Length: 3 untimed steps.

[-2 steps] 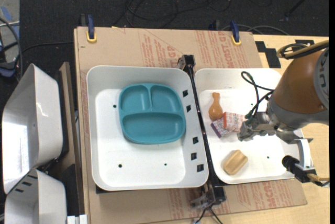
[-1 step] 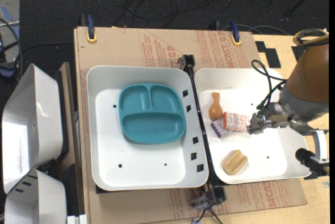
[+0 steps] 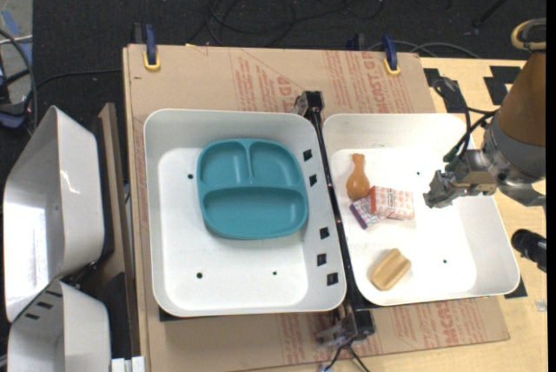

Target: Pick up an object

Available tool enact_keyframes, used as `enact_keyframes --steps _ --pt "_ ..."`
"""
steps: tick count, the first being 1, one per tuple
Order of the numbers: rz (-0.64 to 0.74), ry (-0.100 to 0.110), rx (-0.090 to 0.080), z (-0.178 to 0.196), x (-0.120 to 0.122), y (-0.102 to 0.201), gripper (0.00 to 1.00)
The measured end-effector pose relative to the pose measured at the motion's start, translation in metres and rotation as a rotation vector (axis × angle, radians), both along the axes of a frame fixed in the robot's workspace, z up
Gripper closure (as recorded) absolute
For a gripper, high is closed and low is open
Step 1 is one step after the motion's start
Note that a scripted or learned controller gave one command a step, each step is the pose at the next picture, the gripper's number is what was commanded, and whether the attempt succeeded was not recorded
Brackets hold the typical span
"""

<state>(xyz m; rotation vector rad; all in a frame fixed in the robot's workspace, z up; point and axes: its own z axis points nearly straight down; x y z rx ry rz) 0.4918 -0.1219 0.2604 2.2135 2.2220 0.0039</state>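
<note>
Gripper over right bin, finger state perhaps unreadable, red-white packet at its nine o'clock, apart

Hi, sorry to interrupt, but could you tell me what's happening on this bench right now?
A robot arm reaches in from the right, with its gripper over the right bin, just right of a small red and white packet. Nothing is visibly held yet. That bin also holds a brown pear-shaped toy, a purple item beside the packet, and a tan bread-like piece nearer the front. The left bin holds a teal divided plate.
</note>
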Motion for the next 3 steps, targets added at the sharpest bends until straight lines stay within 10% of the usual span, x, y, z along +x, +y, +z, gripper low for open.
enact_keyframes --steps 3 --pt "0.005 0.005 0.003 -0.011 0.029 0.153 1.0"
